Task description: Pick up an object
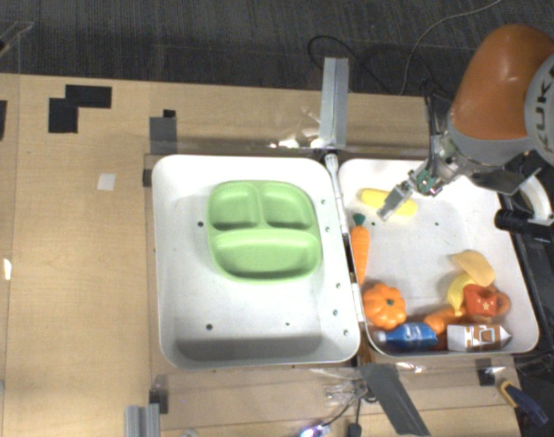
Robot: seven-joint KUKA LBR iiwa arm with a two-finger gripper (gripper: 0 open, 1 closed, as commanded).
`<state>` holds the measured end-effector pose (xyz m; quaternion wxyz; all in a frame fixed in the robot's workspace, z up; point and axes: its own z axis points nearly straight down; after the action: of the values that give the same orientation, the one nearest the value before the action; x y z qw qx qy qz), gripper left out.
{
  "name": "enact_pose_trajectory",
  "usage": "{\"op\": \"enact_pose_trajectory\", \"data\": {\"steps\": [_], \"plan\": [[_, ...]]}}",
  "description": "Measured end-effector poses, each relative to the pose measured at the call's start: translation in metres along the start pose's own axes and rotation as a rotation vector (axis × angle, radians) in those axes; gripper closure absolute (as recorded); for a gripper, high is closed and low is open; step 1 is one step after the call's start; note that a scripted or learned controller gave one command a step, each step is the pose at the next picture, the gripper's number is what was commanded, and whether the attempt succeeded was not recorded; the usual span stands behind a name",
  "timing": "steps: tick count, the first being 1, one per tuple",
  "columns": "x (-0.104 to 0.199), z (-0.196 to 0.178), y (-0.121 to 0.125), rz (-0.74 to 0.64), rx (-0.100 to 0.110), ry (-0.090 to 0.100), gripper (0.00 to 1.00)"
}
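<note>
My gripper [397, 200] reaches down from the grey and orange arm [499, 85] into the far left part of the right bin [522, 244]. Its tip is right at a yellow object [371, 197] lying near the bin's far wall, and it overlaps that object's right end. Whether it has hold of the yellow object is unclear from this angle. An orange carrot [359, 253] lies along the bin's left wall, just nearer than the yellow object.
A small orange pumpkin [384, 305], a blue can [409, 337], a white bottle [478, 338], a red fruit [485, 301] and a yellow banana [470, 269] crowd the right bin's near edge. A green divided plate [263, 228] sits in the left bin [181, 271].
</note>
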<state>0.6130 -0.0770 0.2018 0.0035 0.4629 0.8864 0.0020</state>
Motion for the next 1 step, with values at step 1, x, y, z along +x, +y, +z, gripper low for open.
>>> {"op": "enact_pose_trajectory", "data": {"steps": [1], "plan": [[-0.0437, 0.1141, 0.0277, 0.006, 0.005, 0.004, 0.00]]}}
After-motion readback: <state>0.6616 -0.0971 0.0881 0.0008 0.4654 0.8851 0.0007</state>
